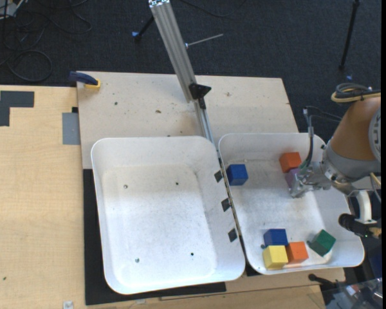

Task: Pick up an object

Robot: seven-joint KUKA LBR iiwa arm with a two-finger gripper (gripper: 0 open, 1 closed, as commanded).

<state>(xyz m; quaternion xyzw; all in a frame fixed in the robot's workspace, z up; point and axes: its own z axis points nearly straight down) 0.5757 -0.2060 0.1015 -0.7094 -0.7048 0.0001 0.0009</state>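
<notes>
Blocks lie scattered in the right-hand bin (257, 262), and the nearest to the gripper (298, 187) is the orange cube (290, 161), sitting just above and slightly left of the fingertips, close beside them and possibly touching; the slant of the camera view leaves that undecided. A small purplish piece (290, 176) lies right against the fingers on their left, too blurred to say whether it is a separate block or part of the tool. Whether the fingers are apart or together I cannot tell, since the metal tips merge into one grey shape. Nothing can be seen clamped between them.

Farther from the fingers, a blue cube (237, 174) rests well to their left near the bin's dividing wall. Below the fingers, toward the near rim, a cluster sits tight together: a second blue block (275, 237), a yellow cube (275, 257) touching it, a smaller orange block (298, 252) beside the yellow one, and a green block (322, 242) off to the right, turned on a corner.

Judging by their look, these are small, rigid, light blocks of wood or plastic, with flat faces, smooth but not fragile. The orange cube probably handles best gripped across two opposite flat faces, fingers square to them; a grip on the corners would likely let it twist or squirt out. The clustered blocks leave little room for a finger between neighbours.
</notes>
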